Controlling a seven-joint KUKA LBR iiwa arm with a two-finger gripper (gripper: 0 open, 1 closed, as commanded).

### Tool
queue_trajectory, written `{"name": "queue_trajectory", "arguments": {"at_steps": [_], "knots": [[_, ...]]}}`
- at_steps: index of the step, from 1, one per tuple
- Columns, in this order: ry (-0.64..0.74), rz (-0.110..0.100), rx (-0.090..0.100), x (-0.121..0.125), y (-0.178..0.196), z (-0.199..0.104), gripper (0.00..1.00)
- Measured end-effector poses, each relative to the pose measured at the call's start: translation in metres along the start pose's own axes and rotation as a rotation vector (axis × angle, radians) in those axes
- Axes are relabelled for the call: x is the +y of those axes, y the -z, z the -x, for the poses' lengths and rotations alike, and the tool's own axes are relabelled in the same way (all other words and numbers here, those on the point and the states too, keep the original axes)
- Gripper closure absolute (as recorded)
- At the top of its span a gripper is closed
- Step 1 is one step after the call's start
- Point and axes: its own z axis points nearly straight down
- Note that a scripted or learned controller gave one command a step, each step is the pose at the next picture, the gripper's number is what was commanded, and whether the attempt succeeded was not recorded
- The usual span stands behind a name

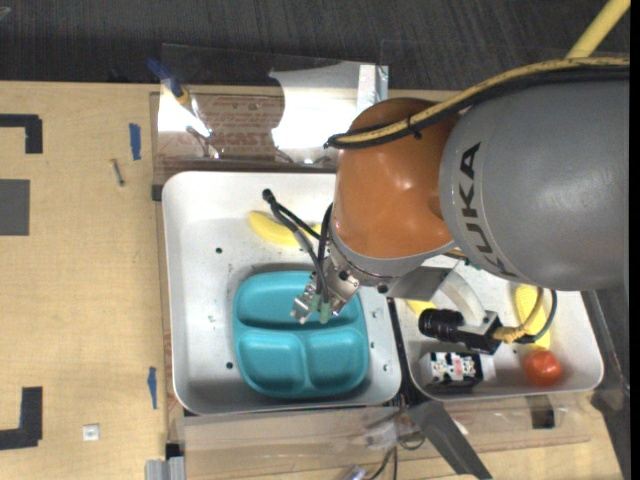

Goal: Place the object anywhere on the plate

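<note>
1. The pincer [322, 306] is hanging low over the teal plate [270, 358], about where its dividing ridges are meeting. It is small and shadowed here, so I cannot tell whether it is open, closed, or gripping anything.
2. The plate is sitting in the near half of the left bin [195, 268], close to the front wall.
3. The likeliest object for the task, a banana [272, 228], is lying in the same bin just behind the plate's far edge. It is partly hidden under the arm [400, 188] and is not on the plate.
4. A red ball [543, 366] is resting in the right bin [590, 353], well apart from the work, and both bins are sitting on the pale surface [70, 268].
5. What I am worrying about:
   - If the pincer is carrying nothing, a release here is placing nothing, and the banana is remaining beside the plate.
   - If it is carrying something small, letting go over a ridge is risking a roll or a tilt against the divider.
   - Pressing lower is risking a knock on the plate, which could slide it toward the bin wall.
</note>
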Motion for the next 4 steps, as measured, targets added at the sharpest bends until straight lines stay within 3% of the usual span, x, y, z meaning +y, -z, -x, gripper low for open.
{"name": "queue_trajectory", "arguments": {"at_steps": [1, 2, 3, 4], "knots": [[0.247, 0.01, -0.008, 0.054, 0.067, -0.002, 1.0], [0.247, 0.008, -0.007, 0.054, 0.066, -0.002, 0.0], [0.248, 0.017, -0.012, 0.056, 0.077, -0.002, 1.0], [0.248, 0.015, -0.011, 0.055, 0.076, -0.002, 0.0]]}}
